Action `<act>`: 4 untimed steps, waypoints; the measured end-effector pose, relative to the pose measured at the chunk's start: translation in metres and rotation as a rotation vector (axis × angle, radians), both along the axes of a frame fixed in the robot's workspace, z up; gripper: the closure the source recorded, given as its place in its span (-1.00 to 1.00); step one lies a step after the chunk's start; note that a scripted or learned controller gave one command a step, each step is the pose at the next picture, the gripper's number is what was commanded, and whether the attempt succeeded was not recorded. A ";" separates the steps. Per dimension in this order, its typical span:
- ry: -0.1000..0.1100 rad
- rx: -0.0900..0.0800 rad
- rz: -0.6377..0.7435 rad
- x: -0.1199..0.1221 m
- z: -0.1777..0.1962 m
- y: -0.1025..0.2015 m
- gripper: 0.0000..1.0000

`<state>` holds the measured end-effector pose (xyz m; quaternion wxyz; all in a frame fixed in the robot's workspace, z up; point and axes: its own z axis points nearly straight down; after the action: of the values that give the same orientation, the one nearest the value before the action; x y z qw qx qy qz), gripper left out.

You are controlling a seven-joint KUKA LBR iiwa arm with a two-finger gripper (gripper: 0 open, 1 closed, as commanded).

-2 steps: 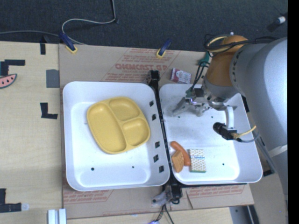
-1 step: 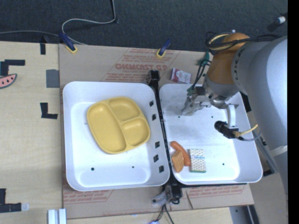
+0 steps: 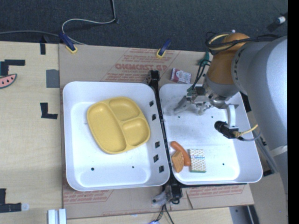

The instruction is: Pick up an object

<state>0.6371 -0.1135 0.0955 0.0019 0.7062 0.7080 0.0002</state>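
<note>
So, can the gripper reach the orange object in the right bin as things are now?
Probably yes. The orange object lies uncovered near the right bin's front left corner, with a small packet beside it. The gripper hangs over the same bin, farther back.

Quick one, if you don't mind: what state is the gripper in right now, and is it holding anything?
Gripper: over the right bin's far end; whether it is open or shut cannot be told, and nothing is seen in it.

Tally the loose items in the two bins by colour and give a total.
Yellow: 1, the plate in the left bin.
Orange: 2, two pieces touching each other in the right bin.
White and green: 1, the sponge beside them.
Total: 4
</note>
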 end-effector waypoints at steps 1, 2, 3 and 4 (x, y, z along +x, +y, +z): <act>0.001 0.001 0.001 0.000 0.009 0.001 1.00; 0.001 0.001 0.001 0.000 0.009 0.001 -1.00; 0.002 0.003 0.001 0.000 0.018 0.001 1.00; 0.002 0.003 0.001 0.000 0.018 0.001 -1.00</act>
<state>0.6368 -0.1123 0.1138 0.0002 0.7058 0.7085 0.0003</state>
